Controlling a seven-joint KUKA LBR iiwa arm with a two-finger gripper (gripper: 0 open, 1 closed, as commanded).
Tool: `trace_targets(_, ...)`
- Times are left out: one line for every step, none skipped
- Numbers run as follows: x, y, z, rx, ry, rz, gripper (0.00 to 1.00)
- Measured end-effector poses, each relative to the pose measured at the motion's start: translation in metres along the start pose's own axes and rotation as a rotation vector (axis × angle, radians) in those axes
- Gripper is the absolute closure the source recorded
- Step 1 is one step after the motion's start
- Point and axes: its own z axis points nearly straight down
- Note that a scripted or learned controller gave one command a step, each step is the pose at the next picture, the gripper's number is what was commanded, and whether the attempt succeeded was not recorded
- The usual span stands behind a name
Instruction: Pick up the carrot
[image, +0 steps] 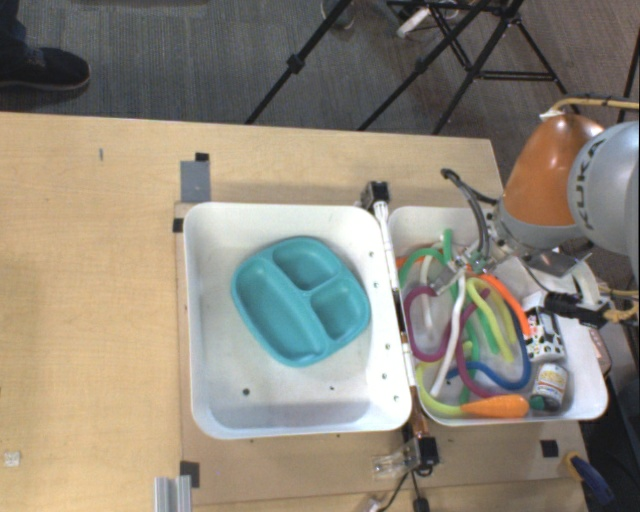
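End effector (470, 262) above tapered orange carrot (495, 406)

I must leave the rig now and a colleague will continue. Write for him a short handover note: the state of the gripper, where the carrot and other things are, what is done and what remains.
Gripper: over the upper part of the right bin, among the tangled loops; whether its fingers are open or shut cannot be judged from this view. No carrot is seen between them.
Carrot: lying at the near edge of the right bin, beside the coloured rubber loops, apart from the gripper.
Left bin: holds a teal divided plate.
Done: nothing yet; carrot not picked up.
Left: bring the gripper to the carrot, grasp and lift it.
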Motion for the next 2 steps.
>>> trace_targets(-0.041, -0.026, 0.007, 0.01, 0.013, 0.226, 0.0)
trace_targets(0.018, -0.02, -0.021, 0.016, 0.015, 0.356, 0.0)
